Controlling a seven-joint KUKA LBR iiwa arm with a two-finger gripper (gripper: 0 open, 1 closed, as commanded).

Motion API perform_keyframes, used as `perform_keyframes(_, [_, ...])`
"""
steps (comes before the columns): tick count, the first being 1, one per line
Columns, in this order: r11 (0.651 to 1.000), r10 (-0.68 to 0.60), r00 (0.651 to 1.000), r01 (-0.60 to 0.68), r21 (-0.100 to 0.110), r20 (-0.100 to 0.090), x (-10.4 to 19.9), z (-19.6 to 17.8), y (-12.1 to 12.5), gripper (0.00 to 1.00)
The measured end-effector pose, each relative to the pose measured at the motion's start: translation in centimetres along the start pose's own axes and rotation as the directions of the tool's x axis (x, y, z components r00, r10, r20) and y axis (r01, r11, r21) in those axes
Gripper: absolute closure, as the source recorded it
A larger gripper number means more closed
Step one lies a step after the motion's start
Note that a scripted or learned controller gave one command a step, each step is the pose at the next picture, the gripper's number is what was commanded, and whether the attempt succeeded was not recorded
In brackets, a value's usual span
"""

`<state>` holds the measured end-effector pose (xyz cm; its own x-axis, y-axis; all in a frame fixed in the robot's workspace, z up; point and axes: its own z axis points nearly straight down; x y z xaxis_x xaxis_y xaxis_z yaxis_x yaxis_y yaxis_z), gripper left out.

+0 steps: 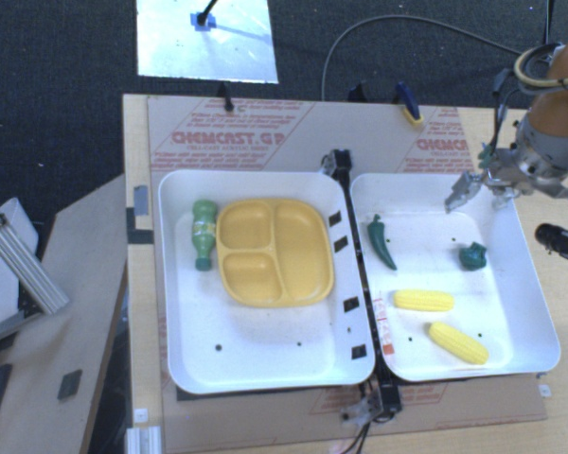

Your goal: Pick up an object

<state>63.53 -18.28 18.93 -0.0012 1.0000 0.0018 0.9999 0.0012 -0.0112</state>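
camera view: gripper (475, 185) above right bin (521, 253) far rim, fingers spread, gripping nothing; poised for descent, teal object (472, 255) nearest.

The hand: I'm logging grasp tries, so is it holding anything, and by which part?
Nothing is held. The hand hangs over the right bin's far edge, apart from every toy.

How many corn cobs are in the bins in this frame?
2, both in the right bin. One corn cob lies near the bin's middle; the other corn cob lies slantwise just beyond it, closer to the near right corner. None seems hidden.
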Motion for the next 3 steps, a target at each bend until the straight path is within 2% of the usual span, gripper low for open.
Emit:
perform_keyframes(1, [1.0,-0.003,1.0,0.003,-0.014,0.003,0.1,-0.9,0.3,0.0])
perform_keyframes(3, [1.0,-0.004,1.0,0.004,-0.012,0.003,0.4,7.3,0.0,0.0])
